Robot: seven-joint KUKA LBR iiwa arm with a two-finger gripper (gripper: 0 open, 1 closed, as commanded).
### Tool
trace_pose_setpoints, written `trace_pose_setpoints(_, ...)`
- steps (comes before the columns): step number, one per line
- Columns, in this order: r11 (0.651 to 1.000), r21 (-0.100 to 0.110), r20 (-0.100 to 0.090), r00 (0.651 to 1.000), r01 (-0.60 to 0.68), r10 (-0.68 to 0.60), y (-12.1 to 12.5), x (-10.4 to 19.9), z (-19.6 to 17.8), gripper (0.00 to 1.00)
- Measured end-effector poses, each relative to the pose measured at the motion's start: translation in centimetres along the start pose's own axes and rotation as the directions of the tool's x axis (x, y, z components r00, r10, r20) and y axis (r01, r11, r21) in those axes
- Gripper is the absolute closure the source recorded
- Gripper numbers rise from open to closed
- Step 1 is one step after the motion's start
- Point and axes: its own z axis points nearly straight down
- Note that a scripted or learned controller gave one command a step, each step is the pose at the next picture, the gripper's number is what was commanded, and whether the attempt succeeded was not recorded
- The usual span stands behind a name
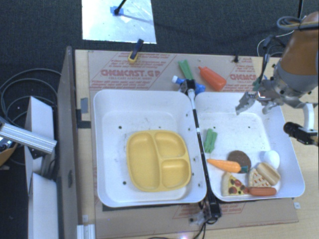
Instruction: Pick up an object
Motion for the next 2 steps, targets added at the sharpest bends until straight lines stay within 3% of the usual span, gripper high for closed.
trace_pose_setpoints(1, 1.0, 0.016, -0.003, 1.0, -0.008, 0.008, -10.4, -2.0, 8.9, 0.0)
trace_pose_setpoints(2, 1.0, -0.011, 0.008, 1.0, -0.004, 0.004, -11.0, 0.7, 14.9, 0.0)
